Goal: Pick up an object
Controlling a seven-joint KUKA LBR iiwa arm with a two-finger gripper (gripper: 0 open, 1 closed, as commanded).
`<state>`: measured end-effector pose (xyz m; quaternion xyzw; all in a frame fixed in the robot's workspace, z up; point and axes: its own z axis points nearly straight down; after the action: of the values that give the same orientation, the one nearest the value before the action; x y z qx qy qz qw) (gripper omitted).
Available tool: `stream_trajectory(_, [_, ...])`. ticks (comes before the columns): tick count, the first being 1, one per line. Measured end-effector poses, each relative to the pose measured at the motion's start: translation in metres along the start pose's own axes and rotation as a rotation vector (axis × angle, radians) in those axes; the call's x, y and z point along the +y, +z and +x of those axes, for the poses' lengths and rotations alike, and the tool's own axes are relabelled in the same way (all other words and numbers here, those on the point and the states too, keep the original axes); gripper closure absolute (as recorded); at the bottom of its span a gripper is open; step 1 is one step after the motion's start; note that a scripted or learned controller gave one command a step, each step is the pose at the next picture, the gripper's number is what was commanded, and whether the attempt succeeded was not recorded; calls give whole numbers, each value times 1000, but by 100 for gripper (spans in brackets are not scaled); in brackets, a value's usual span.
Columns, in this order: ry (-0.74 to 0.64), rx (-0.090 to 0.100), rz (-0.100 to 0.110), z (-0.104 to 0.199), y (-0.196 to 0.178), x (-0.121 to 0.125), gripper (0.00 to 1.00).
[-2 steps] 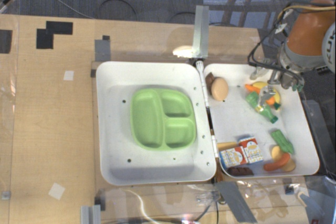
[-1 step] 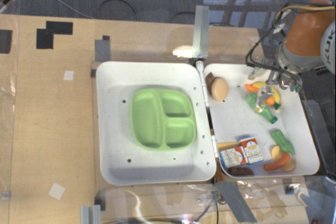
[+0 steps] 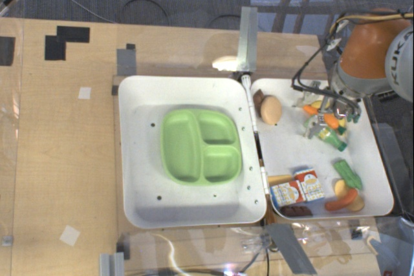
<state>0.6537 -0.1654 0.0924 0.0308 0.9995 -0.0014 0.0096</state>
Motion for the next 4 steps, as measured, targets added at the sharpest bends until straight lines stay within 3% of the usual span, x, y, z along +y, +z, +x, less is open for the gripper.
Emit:
stream_trajectory(1, [25, 6, -2, -1, 3, 7, 0])
stream_trajectory(2, [87, 8, -2, 28, 4, 0, 0])
stream_trajectory(3, [-35, 7, -1, 30, 4, -27, 0])
stream_trajectory(4, [-53, 10, -3, -12, 4, 13, 0])
